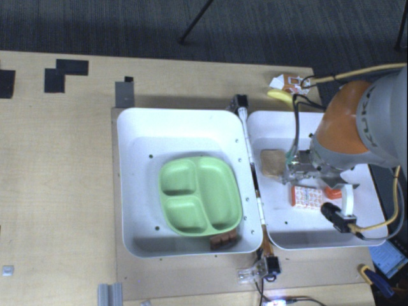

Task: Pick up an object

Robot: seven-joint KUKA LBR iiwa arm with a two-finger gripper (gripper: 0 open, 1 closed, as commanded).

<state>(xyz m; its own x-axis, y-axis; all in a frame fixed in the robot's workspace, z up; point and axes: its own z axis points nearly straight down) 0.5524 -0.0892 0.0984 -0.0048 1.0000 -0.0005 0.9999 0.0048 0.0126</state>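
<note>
Gripper [294, 169] low inside the right bin [280, 225], seen from above; whether it is open or closed, and whether it has hold of anything, cannot be told from this angle. It sits between a brownish object [272, 162] on its left and a red-and-white packet [308, 197] just below it, close to both. The grey arm [382, 123] with its orange band [341, 123] reaches in from the right and bends down over the bin. In the left bin [137, 171] lies a green divided plate [199, 194], with a small brown item [222, 240] at its lower edge.
</note>
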